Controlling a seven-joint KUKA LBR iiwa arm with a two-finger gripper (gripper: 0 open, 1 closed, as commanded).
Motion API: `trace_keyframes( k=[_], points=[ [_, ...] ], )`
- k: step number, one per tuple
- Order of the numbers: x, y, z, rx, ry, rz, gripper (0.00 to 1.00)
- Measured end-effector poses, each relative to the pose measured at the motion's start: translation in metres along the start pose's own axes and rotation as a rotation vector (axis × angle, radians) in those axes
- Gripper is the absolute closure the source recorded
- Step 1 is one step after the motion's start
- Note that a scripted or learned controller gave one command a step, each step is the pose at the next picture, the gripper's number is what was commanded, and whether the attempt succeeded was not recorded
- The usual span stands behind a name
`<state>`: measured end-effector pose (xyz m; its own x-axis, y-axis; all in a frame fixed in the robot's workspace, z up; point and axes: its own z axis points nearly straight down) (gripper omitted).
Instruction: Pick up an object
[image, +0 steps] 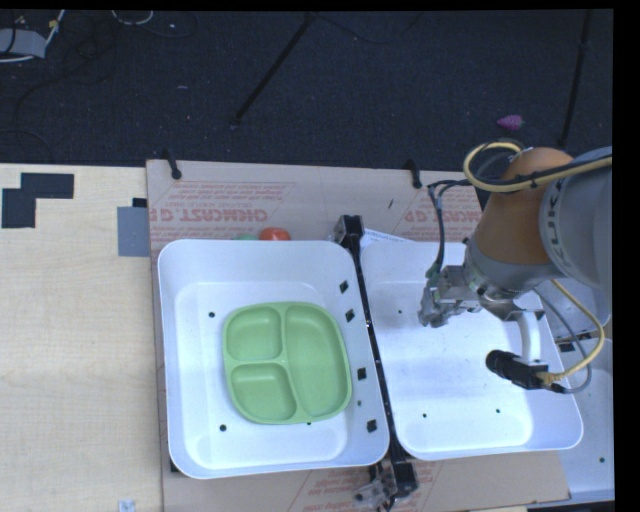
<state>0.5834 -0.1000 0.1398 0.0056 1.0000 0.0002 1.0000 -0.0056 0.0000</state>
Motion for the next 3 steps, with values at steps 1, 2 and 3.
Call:
trace_keyframes(
  k=[1,2,3],
  points=[
    [0.0,-0.008,-0.046,-0.001,0.0,0.0,1.0],
    [-0.002,-0.007,-0.086,-0.002,0.0,-0.005,1.0],
    [0.045,-0.03,-0.076,0.006,0.002,-0.008,1.0]
  ],
)
